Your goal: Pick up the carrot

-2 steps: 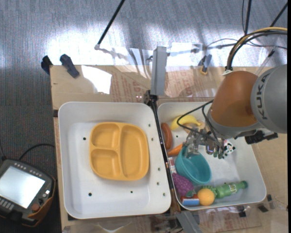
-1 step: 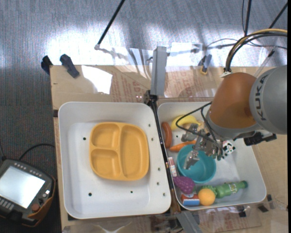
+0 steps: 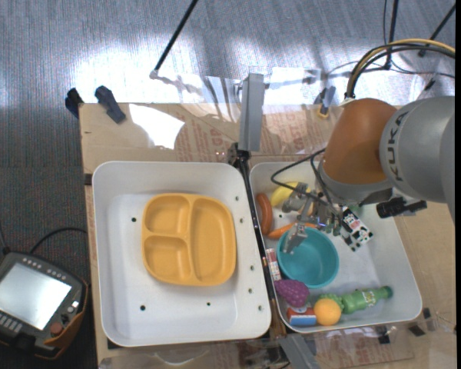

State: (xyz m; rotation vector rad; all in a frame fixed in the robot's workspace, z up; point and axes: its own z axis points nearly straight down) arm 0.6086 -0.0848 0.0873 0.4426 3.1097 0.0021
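The carrot (image 3: 280, 231) is a thin orange stick lying in the right bin (image 3: 392, 271), just above the teal bowl's rim and pointing left toward the bin's divider. My gripper (image 3: 293, 221) hangs right over it, reaching in from the right under the grey and orange wrist. One finger (image 3: 296, 201) stands on the far side of the carrot and the other finger (image 3: 291, 241) on the near side, over the bowl's edge. The jaws are apart and open, straddling the carrot without closing on it. The carrot's right end is hidden under the gripper.
A teal bowl (image 3: 311, 261) sits under the gripper. A sausage (image 3: 264, 212) and a yellow fruit (image 3: 285, 194) lie to the left, and a cow-patterned carton (image 3: 356, 232) to the right. Purple grapes (image 3: 292, 290), an orange (image 3: 327, 311) and a green bottle (image 3: 365, 298) line the front. The left bin (image 3: 115, 283) holds a yellow divided plate (image 3: 190, 238).
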